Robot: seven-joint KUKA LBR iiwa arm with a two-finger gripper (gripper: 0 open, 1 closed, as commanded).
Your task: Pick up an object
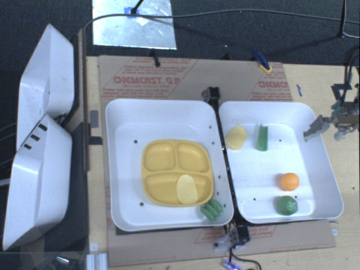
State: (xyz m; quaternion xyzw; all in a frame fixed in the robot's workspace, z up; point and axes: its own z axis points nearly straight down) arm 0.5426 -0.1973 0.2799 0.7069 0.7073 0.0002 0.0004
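The right bin [315,167] holds a pale yellow lump [236,138] and an upright green stick [262,138] near its far left. An orange ball [289,181] and a green round piece [286,205] lie toward its near right. My gripper [327,130] hovers over the right bin's far right rim, well apart from all of these. It is open, its two fingers are spread, and nothing is between them.
The left bin [124,151] carries a yellow divided plate [169,167] with a pale yellow oval [187,189] in its near compartment. A ribbed green piece [212,210] lies by the plate's near right corner. White housings [39,139] stand at the far left.
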